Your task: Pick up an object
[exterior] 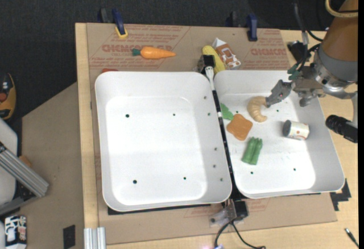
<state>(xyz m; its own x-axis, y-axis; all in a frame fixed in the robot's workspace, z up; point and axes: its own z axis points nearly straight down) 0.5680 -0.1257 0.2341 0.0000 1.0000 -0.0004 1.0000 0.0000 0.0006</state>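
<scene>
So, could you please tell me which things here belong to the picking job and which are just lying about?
Job:
gripper
croissant
orange piece
green piece
white cylinder
right bin

Lying about:
carrot
banana
left bin
blue clamps

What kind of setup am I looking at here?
Probably a lab grasping testbed: two white bins on a clamped cardboard sheet, toy food such as a croissant, and the arm's pincer above them.

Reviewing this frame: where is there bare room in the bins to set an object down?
The left bin offers its whole floor. In the right bin, the near strip below the green piece is free. Its far half is crowded: croissant, orange block, white cylinder, claw.
</scene>
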